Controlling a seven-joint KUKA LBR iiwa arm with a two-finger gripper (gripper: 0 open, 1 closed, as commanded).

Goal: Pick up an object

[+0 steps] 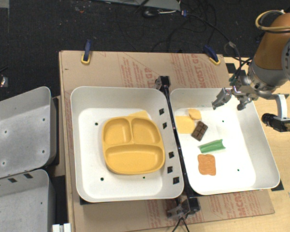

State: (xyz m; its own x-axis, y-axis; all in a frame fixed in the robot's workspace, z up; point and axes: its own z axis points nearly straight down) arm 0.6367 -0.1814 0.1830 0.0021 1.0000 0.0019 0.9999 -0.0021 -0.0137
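The gripper [230, 99] hangs over the far right corner of the right bin [261, 170], jaws spread wide, nothing between them. Its two dark fingers [219, 100] point down and splay apart.

Take the brown block [199, 130] as the marker. It lies tilted, touching the big yellow piece [184, 124] on its left, with a small yellow chunk [195, 114] just behind it. The green piece [211, 146] lies just in front of the block, and the orange waffle [207, 165] sits in front of that. Any of these would do as the pick, and all of them lie forward and left of the claw, well apart from it.

The risks, as I read them. A straight drop from here lands on bare bin floor behind and right of the block, and the jaws would close on air. Going for the block itself is tricky: it is crowded by the yellow pieces, so a finger could land on one and shove the cluster. The green piece and waffle look flat and low, so the fingers may slide over them. The left bin [82, 129] holds a yellow tray [133, 145], well left of the block and out of play.
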